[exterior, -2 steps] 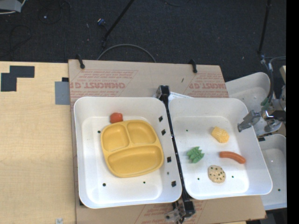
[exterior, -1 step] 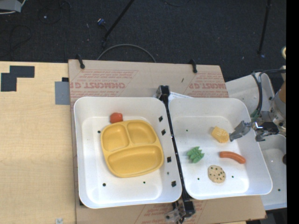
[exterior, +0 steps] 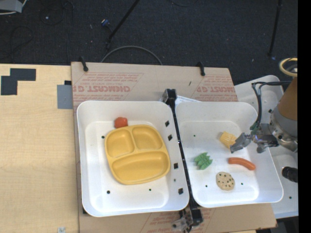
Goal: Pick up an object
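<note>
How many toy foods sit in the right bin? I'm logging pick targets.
4: yellow corn piece by the gripper, green leafy piece left, orange sausage right, cookie in front. None looks hidden.

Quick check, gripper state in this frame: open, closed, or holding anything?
Gripper: cannot be told; it sits low in the right bin, beside the yellow piece.

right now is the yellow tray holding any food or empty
Empty: all three compartments of the yellow tray show bare; the small red item sits outside it on the bin floor.
</note>
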